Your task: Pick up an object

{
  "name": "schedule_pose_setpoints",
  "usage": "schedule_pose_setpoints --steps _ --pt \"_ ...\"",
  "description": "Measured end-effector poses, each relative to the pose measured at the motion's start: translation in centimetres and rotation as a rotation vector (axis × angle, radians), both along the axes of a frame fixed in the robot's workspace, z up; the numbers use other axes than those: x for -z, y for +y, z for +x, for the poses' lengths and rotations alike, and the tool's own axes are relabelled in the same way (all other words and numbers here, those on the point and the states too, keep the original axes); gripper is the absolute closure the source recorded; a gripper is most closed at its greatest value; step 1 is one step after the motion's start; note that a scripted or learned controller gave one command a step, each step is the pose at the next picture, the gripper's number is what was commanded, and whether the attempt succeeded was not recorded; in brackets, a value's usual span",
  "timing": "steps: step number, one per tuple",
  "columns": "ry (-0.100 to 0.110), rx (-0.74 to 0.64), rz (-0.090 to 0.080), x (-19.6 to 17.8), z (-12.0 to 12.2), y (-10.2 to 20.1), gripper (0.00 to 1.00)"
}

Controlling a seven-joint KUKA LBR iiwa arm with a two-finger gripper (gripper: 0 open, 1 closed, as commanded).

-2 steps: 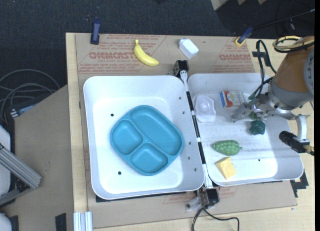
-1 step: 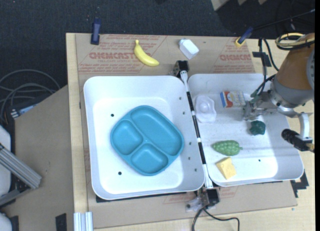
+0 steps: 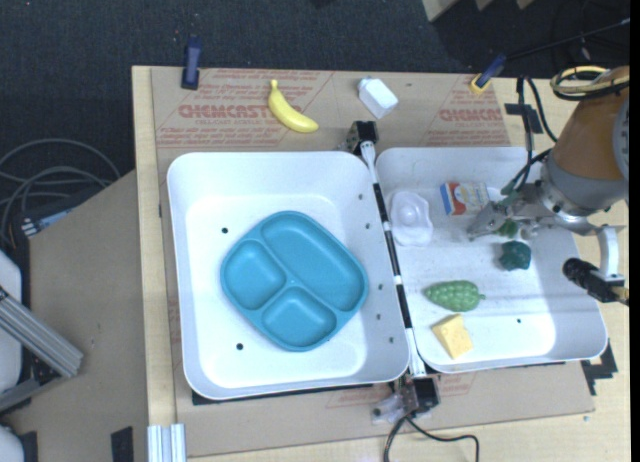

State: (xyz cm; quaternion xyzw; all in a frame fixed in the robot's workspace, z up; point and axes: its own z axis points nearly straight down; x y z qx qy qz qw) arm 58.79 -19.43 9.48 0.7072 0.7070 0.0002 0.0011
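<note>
Since the gripper (image 3: 497, 222) sits low in the right bin (image 3: 560, 345), you're prob mid-attempt, but I can't tell if it's open or closed on anything. Closest target is the dark green object (image 3: 516, 255), just beside the tips. Risk imo: it nudges that thing away, or bumps the small carton (image 3: 462, 197) and clear cup (image 3: 410, 212) nearby, bc they're crowded together.

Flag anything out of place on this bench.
A banana and a small white block lie on the cardboard behind the bins, outside both. The other items sit inside: a blue tray in the left bin, several small things in the right.
</note>
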Motion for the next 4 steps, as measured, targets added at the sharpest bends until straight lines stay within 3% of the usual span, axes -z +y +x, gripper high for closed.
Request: schedule_pose_setpoints --steps 1,2,3,4 --pt "0.003 0.0 0.001 1.0 -2.9 0.0 0.0" --pt "0.0 0.001 0.0 0.0 -2.9 0.0 1.0" --pt "-0.001 -0.002 0.0 -6.3 4.6 0.8 1.0" --pt "0.001 -0.002 0.0 -6.2 4.5 0.8 0.0"
